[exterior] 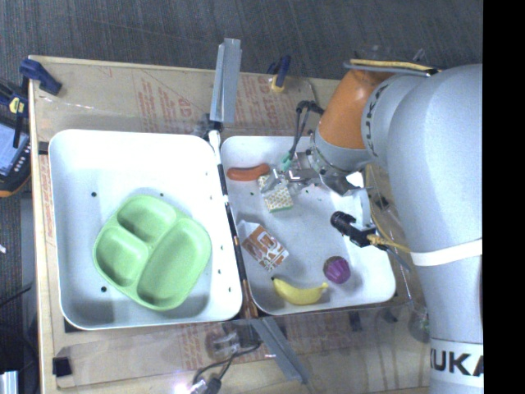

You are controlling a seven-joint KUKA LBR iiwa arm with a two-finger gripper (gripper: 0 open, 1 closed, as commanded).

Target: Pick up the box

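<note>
The gripper (289,173) hangs low at the back of the right bin (385,290) over a small patterned packet (277,197), its grip state not discernible, while the box (265,247) lies apart mid-bin, free for a top-down approach.

Looking down, you see the gripper (289,173) low in the right bin (373,290), above a small patterned packet (277,195). Nearby lie a sausage (248,172), the box (265,247), a banana (300,291) and a purple fruit (336,269). The left bin (74,162) holds a green divided plate (152,251).
</note>
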